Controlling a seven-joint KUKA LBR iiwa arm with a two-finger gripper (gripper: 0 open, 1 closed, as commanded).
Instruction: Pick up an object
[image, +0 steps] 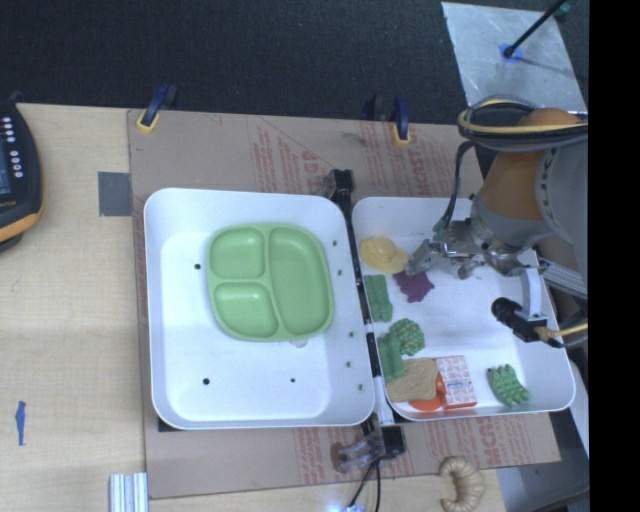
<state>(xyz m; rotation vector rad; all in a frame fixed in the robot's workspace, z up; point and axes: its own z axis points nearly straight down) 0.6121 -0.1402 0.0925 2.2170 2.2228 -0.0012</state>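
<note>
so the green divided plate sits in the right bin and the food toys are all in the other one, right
Not quite: the camera view shows the green divided plate in the left bin. The food toys, such as the purple piece, lie in the right bin.
</note>
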